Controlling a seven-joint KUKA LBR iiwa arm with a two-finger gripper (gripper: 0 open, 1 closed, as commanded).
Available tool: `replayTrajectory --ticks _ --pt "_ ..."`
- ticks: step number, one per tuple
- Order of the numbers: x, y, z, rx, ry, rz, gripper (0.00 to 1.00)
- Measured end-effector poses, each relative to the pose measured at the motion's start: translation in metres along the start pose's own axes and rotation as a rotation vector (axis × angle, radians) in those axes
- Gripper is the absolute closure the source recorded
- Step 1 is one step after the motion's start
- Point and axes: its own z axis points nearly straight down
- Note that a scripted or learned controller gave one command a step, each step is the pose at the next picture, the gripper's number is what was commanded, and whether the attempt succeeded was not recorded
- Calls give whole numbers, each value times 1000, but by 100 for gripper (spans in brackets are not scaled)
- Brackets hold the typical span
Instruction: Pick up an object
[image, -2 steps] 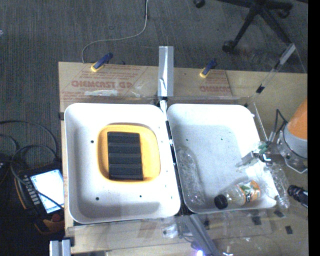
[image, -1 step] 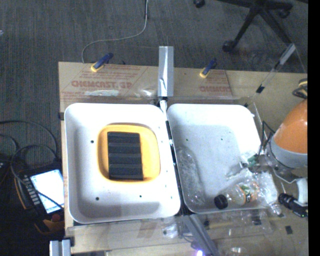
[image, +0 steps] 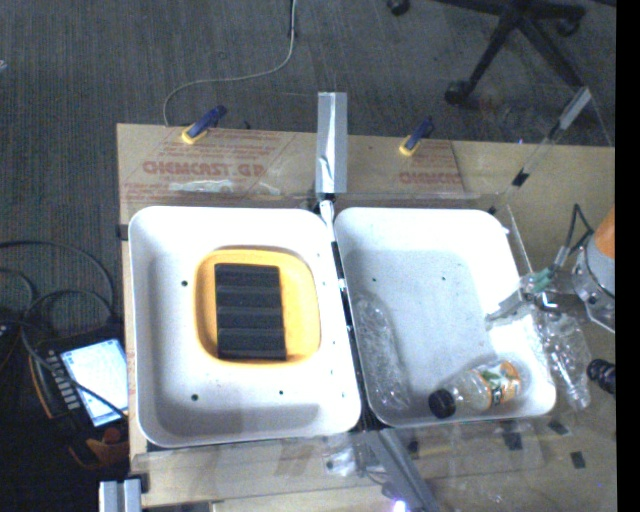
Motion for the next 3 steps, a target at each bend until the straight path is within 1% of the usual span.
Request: replayTrajectory --ticks 1,2,3 --pt "7 -1 -5 0 0 -104 0" --pt "6 -2 41 2 2 -265 0" --pt "5 -1 105 4 10 -368 0"
